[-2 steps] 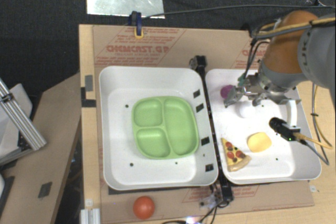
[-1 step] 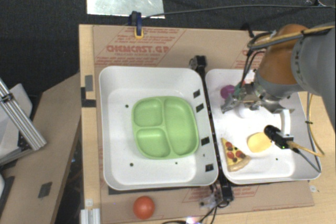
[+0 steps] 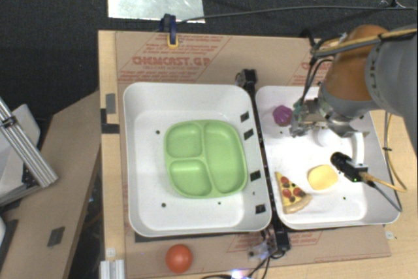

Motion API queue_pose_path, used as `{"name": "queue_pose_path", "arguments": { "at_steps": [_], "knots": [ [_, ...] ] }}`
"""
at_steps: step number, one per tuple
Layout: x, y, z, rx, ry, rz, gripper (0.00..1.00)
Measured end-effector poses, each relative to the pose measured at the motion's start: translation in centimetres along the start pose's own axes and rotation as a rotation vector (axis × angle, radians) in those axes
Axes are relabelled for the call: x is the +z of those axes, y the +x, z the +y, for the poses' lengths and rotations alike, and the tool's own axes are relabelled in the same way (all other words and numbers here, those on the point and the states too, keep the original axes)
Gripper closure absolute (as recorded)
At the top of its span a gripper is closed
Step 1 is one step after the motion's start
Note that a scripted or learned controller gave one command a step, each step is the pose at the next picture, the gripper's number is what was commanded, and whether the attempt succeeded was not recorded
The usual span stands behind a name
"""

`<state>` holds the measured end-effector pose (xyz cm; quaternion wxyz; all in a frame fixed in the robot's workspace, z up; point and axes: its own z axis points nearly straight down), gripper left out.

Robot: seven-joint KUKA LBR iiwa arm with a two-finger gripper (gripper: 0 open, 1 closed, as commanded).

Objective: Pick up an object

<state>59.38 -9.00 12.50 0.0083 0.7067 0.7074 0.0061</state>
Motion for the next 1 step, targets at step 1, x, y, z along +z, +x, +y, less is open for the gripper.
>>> {"name": "queue_pose_path", "arguments": {
  "at_steps": [1],
  "knots": [
    [-4.47,0.51,0.36,-0.003,0.015,0.003,1.00]
  ]
}}
